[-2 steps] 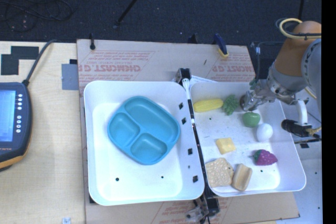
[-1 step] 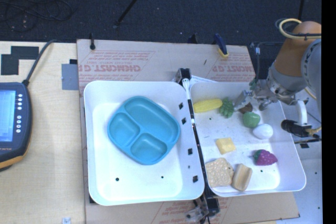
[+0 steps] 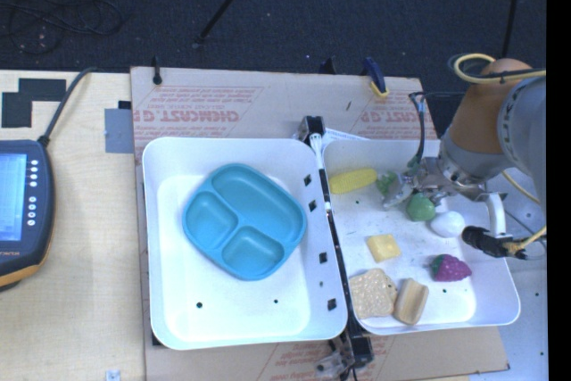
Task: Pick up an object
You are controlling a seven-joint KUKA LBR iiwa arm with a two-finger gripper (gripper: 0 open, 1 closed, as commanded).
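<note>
The tool (image 3: 419, 192) sits low in the right bin (image 3: 500, 308), at the right middle of the frame, just under the grey wrist and its orange band. Its tip hangs directly over a green ball (image 3: 420, 209), apparently touching it from above, so that ball looks like the chosen target. The metal parts there are small and crowded together, and it cannot be told whether the tool is released or clenched; nothing shows plainly held.

Just right of the ball lies a white egg (image 3: 447, 223), touching or nearly so, which could get nudged during a grasp. To the left, near the divider, are a small green leafy piece (image 3: 385, 184) and a yellow corn (image 3: 352, 181). Lower in the bin, well apart from the tool, lie a cheese square (image 3: 384, 247), a purple grape bunch (image 3: 451, 268), a cracker (image 3: 371, 292) and a bread piece (image 3: 411, 302), spread loosely so each can be reached alone.

The left bin (image 3: 178, 308) carries a blue divided plate (image 3: 244, 220), off the arm's present reach. Both bins rest on the bench (image 3: 80, 281).
</note>
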